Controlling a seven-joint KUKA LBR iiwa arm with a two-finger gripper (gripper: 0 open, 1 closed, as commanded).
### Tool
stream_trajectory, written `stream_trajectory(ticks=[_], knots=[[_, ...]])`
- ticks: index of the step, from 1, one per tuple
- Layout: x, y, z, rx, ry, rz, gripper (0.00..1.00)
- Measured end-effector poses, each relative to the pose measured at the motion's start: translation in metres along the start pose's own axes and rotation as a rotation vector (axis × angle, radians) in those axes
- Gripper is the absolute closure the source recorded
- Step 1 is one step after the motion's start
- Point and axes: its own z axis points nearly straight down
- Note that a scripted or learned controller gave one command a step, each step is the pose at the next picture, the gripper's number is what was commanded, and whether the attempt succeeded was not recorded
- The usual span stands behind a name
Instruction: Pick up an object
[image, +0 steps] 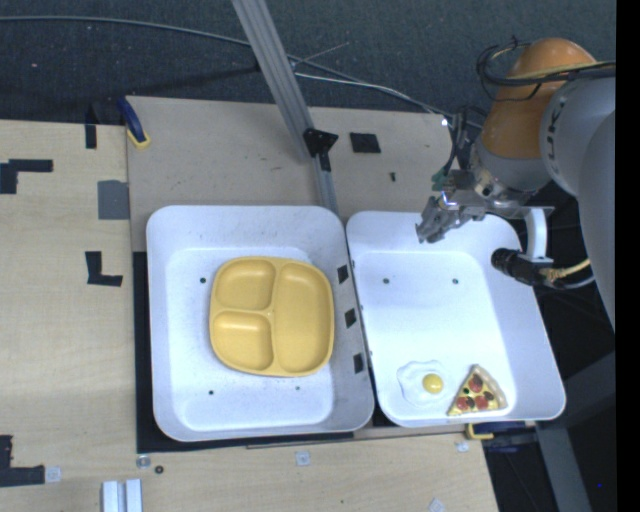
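Your two-finger gripper (432, 228) hangs over the right white bin's (520, 330) far edge, approach barely begun; I can't tell its grip. Next, you must travel to the near edge, where the fried-egg toy (424, 382) and pizza-slice toy (479, 391) lie.

left bin (170, 300): I see the divided plate (271, 316) in its middle
right bin (450, 290): fried egg (422, 382) and pizza slice (478, 391) side by side at near edge, egg left
claw (432, 228): over right bin's far rim
desk (60, 320): carries both bins
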Motion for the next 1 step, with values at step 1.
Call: stream_trajectory(ticks=[1], knots=[[-0.0013, 0.0004, -0.0639, -0.002, -0.001, -0.001, 1.0]])
